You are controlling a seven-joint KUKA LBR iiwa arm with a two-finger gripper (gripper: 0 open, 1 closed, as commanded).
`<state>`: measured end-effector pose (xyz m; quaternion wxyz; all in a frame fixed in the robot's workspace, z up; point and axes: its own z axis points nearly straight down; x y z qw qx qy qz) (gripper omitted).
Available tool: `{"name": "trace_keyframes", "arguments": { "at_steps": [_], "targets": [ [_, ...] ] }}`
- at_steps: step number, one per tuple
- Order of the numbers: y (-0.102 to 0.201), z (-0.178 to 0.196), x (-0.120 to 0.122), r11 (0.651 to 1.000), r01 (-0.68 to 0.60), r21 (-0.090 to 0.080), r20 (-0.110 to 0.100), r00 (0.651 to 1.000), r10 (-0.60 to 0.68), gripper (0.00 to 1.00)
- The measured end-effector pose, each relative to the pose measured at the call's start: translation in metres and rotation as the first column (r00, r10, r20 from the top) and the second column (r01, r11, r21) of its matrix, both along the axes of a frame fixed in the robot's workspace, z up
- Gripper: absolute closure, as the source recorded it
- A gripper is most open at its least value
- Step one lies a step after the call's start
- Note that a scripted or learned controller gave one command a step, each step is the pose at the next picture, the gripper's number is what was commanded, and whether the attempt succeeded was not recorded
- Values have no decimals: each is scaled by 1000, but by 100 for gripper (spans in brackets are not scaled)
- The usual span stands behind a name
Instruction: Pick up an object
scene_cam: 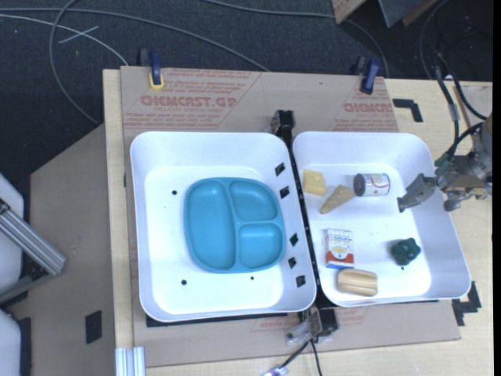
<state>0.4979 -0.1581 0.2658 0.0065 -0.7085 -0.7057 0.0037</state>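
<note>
The right bin [443, 276] holds a yellow cheese cube [314, 182], a tan wedge [337, 199], a small can [371, 184] lying on its side, a little red and white box [339, 249], a dark green lump [405, 250] and a bread roll [357, 282]. My gripper [433, 197] hovers over the bin's right side, to the right of the can and above the green lump. It is open, with nothing between its fingers.
A blue divided plate [235, 224] lies in the left bin [149, 210]. A black divider with clips [293, 210] runs between the bins. Cables [450, 69] hang near the arm at the right.
</note>
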Motion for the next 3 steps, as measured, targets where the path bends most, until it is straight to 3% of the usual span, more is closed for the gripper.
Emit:
{"name": "trace_keyframes", "arguments": {
  "at_steps": [1,3],
  "targets": [
    [1,7,2,1000,-4,-3,13,1000,4,0],
    [-1,-100,-7,1000,-3,-1,8,1000,3,0]
  ]
}}
